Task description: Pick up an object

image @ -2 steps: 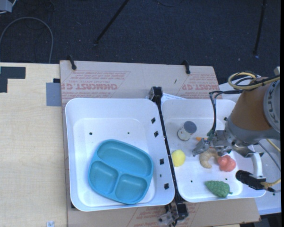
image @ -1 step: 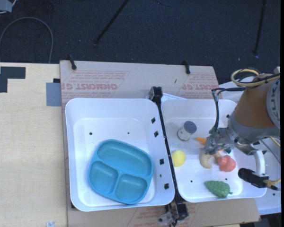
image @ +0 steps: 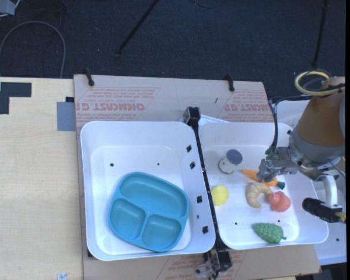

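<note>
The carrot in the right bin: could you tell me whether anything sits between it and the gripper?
Nothing visible does. The gripper is right over the carrot, covering its right end. The beige piece and red piece lie just below, close beside it.

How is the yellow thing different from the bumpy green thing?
The yellow piece looks smooth and roundish, while the green piece is bumpy and longer. The yellow piece lies by the divider between the bins; the green piece lies nearer the right bin's front edge. Both lie loose in that bin, away from the gripper.
</note>
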